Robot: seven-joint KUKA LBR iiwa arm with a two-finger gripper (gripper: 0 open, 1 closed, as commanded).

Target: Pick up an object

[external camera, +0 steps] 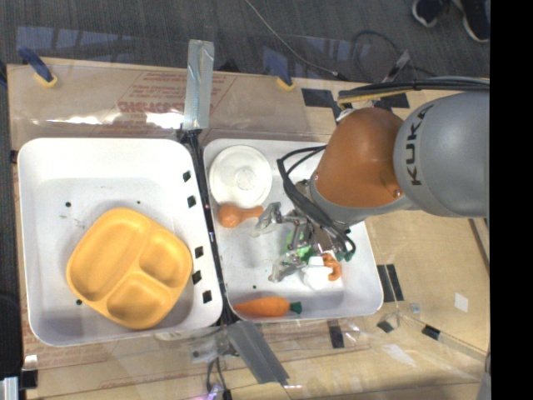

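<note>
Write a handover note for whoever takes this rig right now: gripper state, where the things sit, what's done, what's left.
Gripper: low in the right white bin, metal fingers spread open, nothing seen between them.
Right bin: round white lidded cup at the far left corner; small orange pear-shaped toy just below it; orange toy carrot with green tip along the near wall; a small cluster of white, green and orange pieces beside the gripper, partly hidden.
Left white bin: yellow divided plastic plate.
Done: arm is over the right bin.
Left: close on an object and lift it.
</note>
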